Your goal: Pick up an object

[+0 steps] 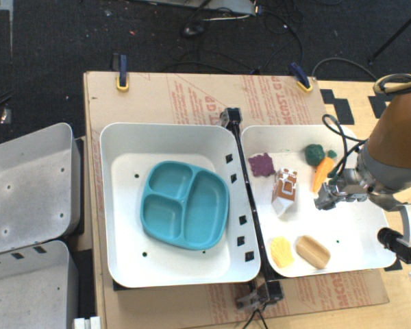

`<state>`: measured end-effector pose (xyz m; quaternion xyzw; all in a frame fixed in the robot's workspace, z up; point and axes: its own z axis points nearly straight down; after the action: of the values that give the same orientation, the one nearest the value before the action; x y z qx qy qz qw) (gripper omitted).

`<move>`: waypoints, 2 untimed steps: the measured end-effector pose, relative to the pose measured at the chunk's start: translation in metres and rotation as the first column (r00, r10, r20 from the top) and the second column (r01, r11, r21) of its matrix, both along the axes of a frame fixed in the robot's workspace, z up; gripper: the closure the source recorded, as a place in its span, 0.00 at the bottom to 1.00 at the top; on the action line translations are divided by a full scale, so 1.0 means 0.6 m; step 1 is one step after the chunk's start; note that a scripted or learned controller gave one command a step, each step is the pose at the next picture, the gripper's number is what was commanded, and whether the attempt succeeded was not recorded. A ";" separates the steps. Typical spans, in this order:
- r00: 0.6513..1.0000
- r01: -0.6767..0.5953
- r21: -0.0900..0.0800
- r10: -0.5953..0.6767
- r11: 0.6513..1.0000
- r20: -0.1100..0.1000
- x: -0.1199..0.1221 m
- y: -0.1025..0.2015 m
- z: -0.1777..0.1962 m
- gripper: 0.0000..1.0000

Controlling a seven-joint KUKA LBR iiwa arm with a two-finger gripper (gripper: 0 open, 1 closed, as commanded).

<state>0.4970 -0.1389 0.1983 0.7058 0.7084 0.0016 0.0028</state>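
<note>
Plausibly the carrot (320, 174) was the object in play, since it lay in the right bin (370, 266) just beside the gripper (327, 199). It looked like a small toy: a slim orange taper, lying on a slant, its upper end near a dark green lump (314, 153). I judged it light, stiff and somewhat slick, so best pinched across its thicker middle, where the fingers would have something to bear on. Whether those fingers stood open or closed could not be told from above; nothing showed between them. Nearby lay a small brown-and-white carton (285, 186), a purple piece (261, 164), a yellow piece (281, 251) and a tan bread-like block (313, 251). In the left bin (123, 252) sat a teal divided plate (185, 205).
</note>
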 end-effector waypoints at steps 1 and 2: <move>1.000 0.001 -0.001 -0.001 1.000 0.000 0.009 -0.016 0.084 1.00; 1.000 -0.004 0.003 0.004 1.000 -0.004 0.031 0.077 0.095 1.00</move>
<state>0.5156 -0.0927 0.2553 0.7042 0.7100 0.0011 0.0003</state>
